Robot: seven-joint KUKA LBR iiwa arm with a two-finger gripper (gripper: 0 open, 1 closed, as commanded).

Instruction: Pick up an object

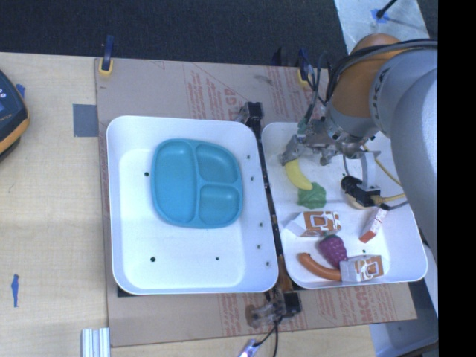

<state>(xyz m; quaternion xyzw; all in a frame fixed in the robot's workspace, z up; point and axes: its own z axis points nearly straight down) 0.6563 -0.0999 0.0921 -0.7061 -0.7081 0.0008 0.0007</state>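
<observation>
Bulk from the grey arm (401,103) covers the right-hand edge of the right bin (398,248) at centre right of the frame, and the frame's right side cuts the arm off in turn. The end effector (307,153) hangs over that bin's upper left part, just above the upper end of the banana (297,175). I cannot tell whether it is apart or together. At the far left edge a dark device with a yellow rim (9,117) is cut off, with too little showing to name it.

Two white bins sit side by side on one brown sheet (186,88) on the bench (52,214). Two blue clamps (106,54) grip the sheet's upper edge. The left bin (186,266) holds one blue plate (197,183) with three compartments.

The right bin holds seven loose things:
- one banana
- one green lump (313,196) touching the banana's lower end, too blurred to name
- two small white-and-brown cartons, the upper carton (321,222) mid-bin and the lower carton (366,267) near the lower right corner
- one purple bunch (332,248) between the two cartons
- one orange-red sausage (316,266) along the lower rim, touching the bunch
- one small red-and-white tube (372,227) to the right of the upper carton
</observation>
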